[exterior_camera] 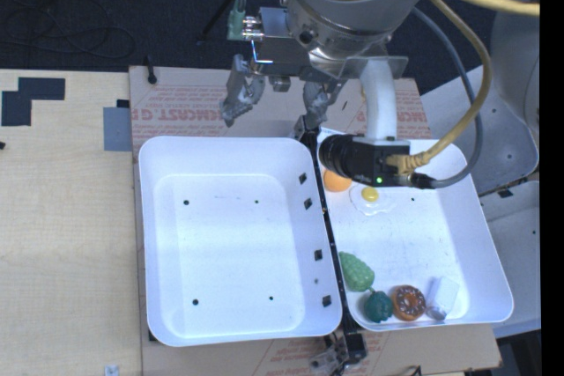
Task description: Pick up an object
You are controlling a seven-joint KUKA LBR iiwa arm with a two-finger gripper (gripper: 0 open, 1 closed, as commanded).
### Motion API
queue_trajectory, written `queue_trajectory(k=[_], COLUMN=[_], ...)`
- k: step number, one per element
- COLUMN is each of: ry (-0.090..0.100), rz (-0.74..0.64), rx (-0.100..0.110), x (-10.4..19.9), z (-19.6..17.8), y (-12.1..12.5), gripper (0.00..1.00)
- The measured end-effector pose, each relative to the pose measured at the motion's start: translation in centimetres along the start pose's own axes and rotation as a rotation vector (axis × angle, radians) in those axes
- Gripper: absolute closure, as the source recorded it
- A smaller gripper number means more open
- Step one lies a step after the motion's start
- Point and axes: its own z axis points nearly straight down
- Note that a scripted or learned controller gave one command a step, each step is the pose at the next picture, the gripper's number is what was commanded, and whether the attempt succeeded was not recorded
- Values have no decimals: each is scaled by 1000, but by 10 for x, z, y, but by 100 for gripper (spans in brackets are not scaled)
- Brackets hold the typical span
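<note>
- Gripper (pixel 273 106) of the grey arm sits at upper centre of the frame, above the far rims of the two bins; its two dark fingers (pixel 240 97) are spread apart with nothing between them, so it is released and empty.
- Left shallow white plastic bin (pixel 154 189) lies below and left of the gripper.
- Right shallow white plastic bin (pixel 489 260) carries the candidates: small orange ball (pixel 335 181) at its upper left corner, flat fried-egg toy with yellow yolk (pixel 369 196) just beside it, pale green lumpy piece (pixel 356 270), dark teal round piece (pixel 379 306), brown sprinkled doughnut toy (pixel 408 302), small white block (pixel 443 295) along the lower edge.
- Step, as judged: pre-grasp; no object selected or contacted yet.
- Next move calls for: shift right over the right bin, centre over one object, descend with fingers open, then close. Orange ball sits tight against the bin wall, which could block one finger.
</note>
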Motion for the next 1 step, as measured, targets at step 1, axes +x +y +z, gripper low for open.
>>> queue_trajectory(k=[1], ry=[0], rz=[-3], rx=[3], x=[20], z=[0], y=[-27], gripper=[0])
